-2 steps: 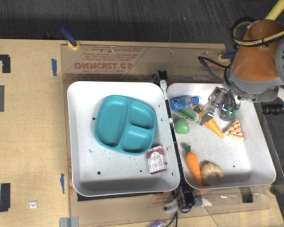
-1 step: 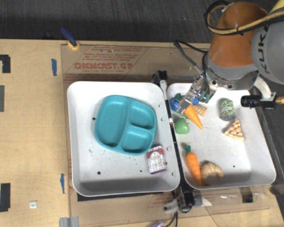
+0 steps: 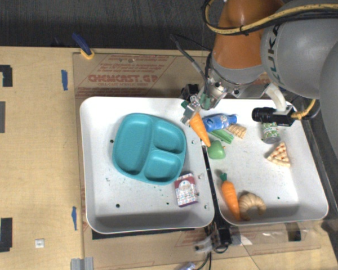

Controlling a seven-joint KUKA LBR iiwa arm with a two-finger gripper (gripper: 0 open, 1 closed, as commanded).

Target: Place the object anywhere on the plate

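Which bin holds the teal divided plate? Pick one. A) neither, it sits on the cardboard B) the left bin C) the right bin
B: the teal divided plate lies flat inside the left bin, with a small pink carton beside its lower right corner.

The arm (image 3: 304,44) is built of smooth, rounded grey shells with a dull sheen. Dark letters are printed on the grey casing beside the orange part (cut off, so they cannot be read whole). Above the wrist sits a glossy orange band (image 3: 245,32), domed like a cap. A thin yellowish cable (image 3: 281,13) loops over the orange dome and runs along the grey shell, paired with a darker line. Below the orange comes a pale metallic wrist collar (image 3: 228,80). The claw (image 3: 198,102) is small, of silver metal with dark fittings and greenish bits at its tip.
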